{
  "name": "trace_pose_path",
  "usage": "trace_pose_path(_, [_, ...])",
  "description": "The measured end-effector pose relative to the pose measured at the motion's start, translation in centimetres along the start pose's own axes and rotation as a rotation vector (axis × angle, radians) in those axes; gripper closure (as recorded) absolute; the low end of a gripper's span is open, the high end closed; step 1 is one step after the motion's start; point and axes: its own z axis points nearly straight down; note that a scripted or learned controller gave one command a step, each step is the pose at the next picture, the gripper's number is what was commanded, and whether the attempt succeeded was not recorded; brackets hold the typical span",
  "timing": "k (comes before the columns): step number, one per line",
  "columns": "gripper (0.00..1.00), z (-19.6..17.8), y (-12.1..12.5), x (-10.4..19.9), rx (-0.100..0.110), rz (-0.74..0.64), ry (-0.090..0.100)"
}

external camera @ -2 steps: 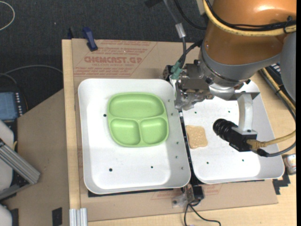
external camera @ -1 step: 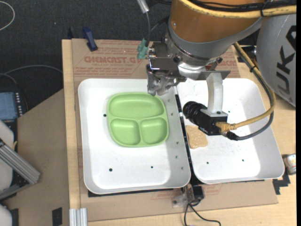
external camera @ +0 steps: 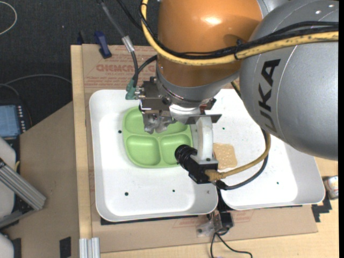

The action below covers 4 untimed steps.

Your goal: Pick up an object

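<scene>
A light green plate (external camera: 144,147) with several compartments lies in the left white bin (external camera: 134,190), toward its back and right. My gripper (external camera: 156,123) hangs straight down over the plate's back part, very close to or touching its surface. The arm's big orange and grey wrist hides the plate's far edge. A tan, speckled square piece (external camera: 226,155) lies flat at the left edge of the right bin (external camera: 279,168), just right of the gripper's mount.
A black cable fitting (external camera: 189,163) and a yellow hose hang from the wrist over the seam between the bins. Both bins rest on a cardboard sheet (external camera: 113,58). Cables trail behind the bins, and a metal rail (external camera: 21,190) lies at the left.
</scene>
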Motion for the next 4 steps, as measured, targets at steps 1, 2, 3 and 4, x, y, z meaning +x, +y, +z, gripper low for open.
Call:
trace_pose_path(1, [1.0, -11.6, 0.1, -0.3, -0.021, 0.003, 0.009])
trace_pose_path(2, [1.0, 2.8, 4.4, -6.0, 0.005, 0.013, -0.005])
trace_pose_path(3, [1.0, -0.1, -0.1, -3.9, -0.005, 0.001, 0.003])
trace_pose_path(4, [1.0, 2.9, 0.1, -11.7, -0.003, 0.014, -0.001])
